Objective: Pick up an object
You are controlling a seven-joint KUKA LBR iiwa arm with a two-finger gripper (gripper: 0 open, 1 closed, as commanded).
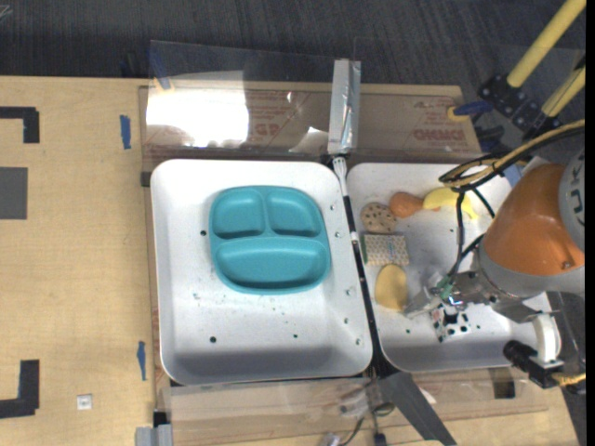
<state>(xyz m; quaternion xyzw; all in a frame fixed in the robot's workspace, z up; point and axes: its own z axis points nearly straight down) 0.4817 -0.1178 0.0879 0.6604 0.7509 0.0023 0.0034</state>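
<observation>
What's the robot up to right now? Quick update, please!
Pincer low in the right white bin, grip unclear. Nearest: pale yellow oval food piece; nothing seen held. Teal divided plastic plate sits in the left white bin.

A single fixed camera looks down at a slant on the desk (65,249) from above, far enough back to take in both white bins: the left bin (177,277) and the right bin (418,347). Dark carpet floor (232,7) fills the top of the view. The arm (535,230) enters from the right edge.
</observation>
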